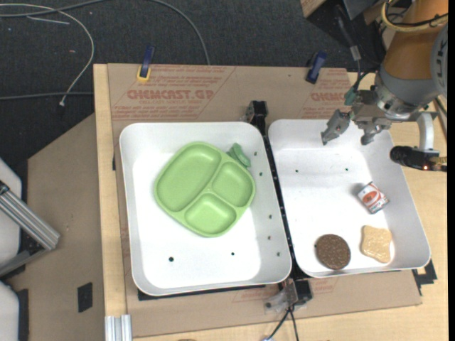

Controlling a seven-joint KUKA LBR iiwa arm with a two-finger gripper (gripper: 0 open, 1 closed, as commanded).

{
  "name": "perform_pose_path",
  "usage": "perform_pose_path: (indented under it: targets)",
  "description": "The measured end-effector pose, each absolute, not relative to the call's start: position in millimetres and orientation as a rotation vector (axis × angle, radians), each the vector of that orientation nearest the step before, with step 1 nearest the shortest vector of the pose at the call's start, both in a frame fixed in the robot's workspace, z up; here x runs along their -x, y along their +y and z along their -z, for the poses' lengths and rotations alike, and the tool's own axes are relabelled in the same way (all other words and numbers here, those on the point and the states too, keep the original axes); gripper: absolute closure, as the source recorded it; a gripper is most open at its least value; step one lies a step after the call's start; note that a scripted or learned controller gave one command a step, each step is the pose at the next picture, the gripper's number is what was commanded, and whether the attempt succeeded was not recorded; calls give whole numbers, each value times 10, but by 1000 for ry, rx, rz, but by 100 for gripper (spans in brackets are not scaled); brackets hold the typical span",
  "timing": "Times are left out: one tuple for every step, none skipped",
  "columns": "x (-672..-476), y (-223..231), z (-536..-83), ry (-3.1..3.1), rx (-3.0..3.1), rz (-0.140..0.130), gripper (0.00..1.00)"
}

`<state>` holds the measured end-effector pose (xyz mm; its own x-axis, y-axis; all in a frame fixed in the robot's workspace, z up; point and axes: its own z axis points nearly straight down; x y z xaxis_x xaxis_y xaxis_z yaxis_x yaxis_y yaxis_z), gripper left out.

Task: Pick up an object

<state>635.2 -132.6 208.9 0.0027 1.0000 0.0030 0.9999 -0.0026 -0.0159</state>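
With my end effector (350, 129) spread wide over the right white bin's (307, 190) far edge, I'd pinch the small red-and-white can (372, 197) mid-bin across its stiff, light, slippery sides.

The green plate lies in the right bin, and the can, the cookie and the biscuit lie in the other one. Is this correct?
Not quite. The camera view shows the green plate in the left bin; the can, cookie and biscuit lie in the right bin.
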Motion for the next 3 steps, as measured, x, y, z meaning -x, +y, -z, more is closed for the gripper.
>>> perform_pose_path:
  targets:
    - [-6381,-1322,-2179,-2221,2220,0,0]
    - [-6365,-1221,-1615,-2219,2216,-5,0]
    - [-6430,-1207,-1160,-2220,2215,-5,0]
